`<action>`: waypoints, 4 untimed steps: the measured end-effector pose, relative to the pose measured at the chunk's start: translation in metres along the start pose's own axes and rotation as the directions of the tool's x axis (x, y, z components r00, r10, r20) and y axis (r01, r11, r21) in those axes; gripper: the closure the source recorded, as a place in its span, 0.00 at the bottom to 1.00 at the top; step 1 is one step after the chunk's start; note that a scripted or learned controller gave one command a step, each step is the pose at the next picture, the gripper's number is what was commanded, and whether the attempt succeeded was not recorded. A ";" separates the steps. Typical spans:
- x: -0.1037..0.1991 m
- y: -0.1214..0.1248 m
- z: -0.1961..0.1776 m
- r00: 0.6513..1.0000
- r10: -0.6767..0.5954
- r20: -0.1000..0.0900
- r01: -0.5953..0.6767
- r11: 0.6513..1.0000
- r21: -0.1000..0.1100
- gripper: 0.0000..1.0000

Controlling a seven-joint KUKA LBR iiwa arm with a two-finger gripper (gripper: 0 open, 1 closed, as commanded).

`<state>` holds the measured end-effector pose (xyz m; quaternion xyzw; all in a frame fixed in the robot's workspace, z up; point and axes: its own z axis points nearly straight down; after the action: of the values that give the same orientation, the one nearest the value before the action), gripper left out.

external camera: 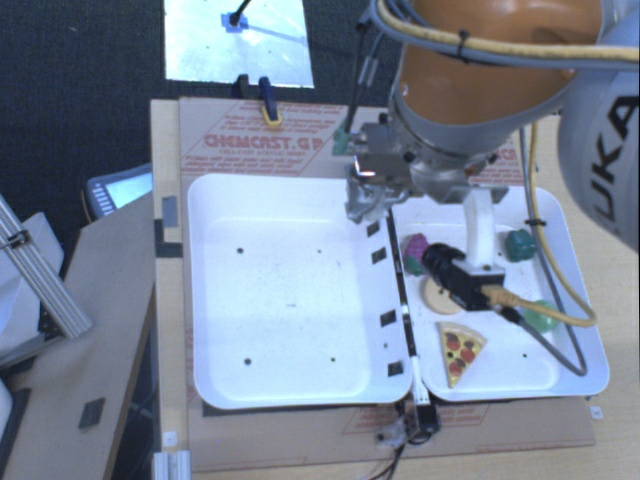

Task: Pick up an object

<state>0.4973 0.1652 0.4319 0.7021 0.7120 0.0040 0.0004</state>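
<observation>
My gripper [363, 206] hangs below the big orange-banded wrist, over the back end of the divider between the two white bins. The right bin [575, 368] holds a toy pizza slice [460, 351] near its front. A magenta piece [413, 245] lies close to the divider. There is also a tan round disc [433, 296], a teal piece [520, 243] and a green piece [541, 316] at the right side. The arm hides the back of this bin. Nothing shows between the gripper and any of these objects.
The left bin [215, 298] sits beside the right one on a cardboard sheet [250, 140] with red lettering. A yellow-and-black clamp [268, 103] stands at the back edge. Behind it lies a shiny metal plate [235, 28].
</observation>
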 end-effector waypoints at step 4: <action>0.068 0.091 -0.110 1.000 0.010 -0.001 -0.010 1.000 -0.010 1.00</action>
<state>0.5864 0.2338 0.5428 0.7057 0.7084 0.0076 0.0036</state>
